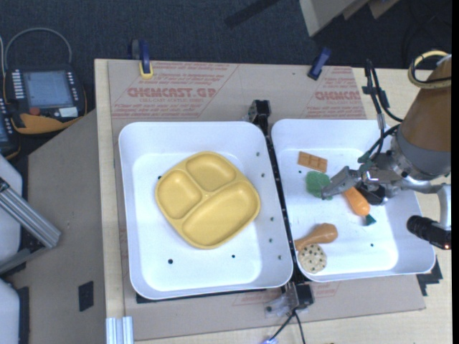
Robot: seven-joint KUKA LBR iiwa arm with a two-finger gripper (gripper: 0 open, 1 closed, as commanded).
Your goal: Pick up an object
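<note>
the pick looks barely begun: the gripper (337,185) hovers low in the right bin (401,260) beside the green toy (316,183), nothing visibly between its fingers, though i cannot tell whether they are apart or together.

I see two white bins: the left bin (143,213) carries a few small black dots, and so does the right bin (380,253). A pale yellow divided plate (208,199) lies in the left one. In the right one I count a tan-brown cracker (313,161), a green lump (316,183), an orange carrot (356,201) with a teal tip, an orange-tan drumstick (319,233) and a beige cookie (313,258) speckled dark. The brown table (237,92) bears faded red lettering.
</note>
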